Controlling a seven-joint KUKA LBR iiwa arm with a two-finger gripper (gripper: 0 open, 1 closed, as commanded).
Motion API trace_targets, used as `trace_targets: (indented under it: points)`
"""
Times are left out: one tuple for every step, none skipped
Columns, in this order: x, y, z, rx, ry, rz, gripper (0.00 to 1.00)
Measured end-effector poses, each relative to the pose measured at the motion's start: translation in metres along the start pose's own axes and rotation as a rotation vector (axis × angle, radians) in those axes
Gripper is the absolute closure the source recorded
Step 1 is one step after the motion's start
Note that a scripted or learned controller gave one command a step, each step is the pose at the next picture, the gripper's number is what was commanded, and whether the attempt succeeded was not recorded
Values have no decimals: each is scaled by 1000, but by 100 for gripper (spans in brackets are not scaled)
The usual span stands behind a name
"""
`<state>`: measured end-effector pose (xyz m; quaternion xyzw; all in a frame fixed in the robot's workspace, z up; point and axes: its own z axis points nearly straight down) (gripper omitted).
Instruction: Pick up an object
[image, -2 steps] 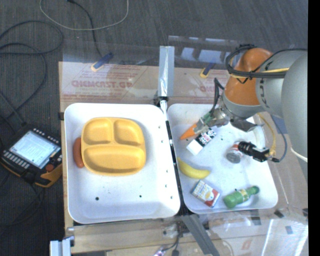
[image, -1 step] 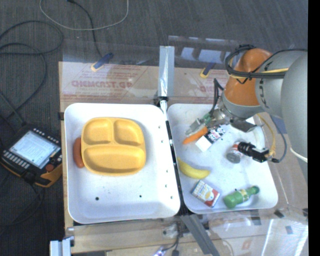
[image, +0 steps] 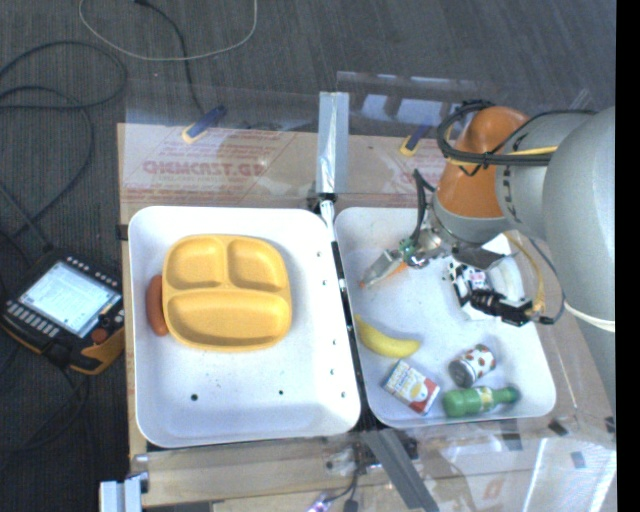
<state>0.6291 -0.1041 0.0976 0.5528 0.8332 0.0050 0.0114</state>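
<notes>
step: approach, gripper (image: 385, 268) fingers spread, holding nothing (upper right bin) | next: drop onto banana (image: 386, 341) and close

The tabletop (image: 230, 165) is a pale board with faded red lettering across its far part. Two shallow white bins sit on it side by side, their inner rims touching. The left bin (image: 240, 400) covers most of the near left area; the right bin (image: 440, 330) lies against it on the right. A grey metal upright (image: 331, 140) stands at the far edge, just behind the seam where the bins meet. Two small blue-and-yellow clamps grip the far edge, one at the left (image: 203, 124) and one at the right (image: 415, 141).
</notes>
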Motion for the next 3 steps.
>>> trace_targets:
  points:
    - [-14,34,8,39,22,166,0]
    - [-16,33,-2,41,16,167,100]
    - [40,8,-112,23,9,83,100]
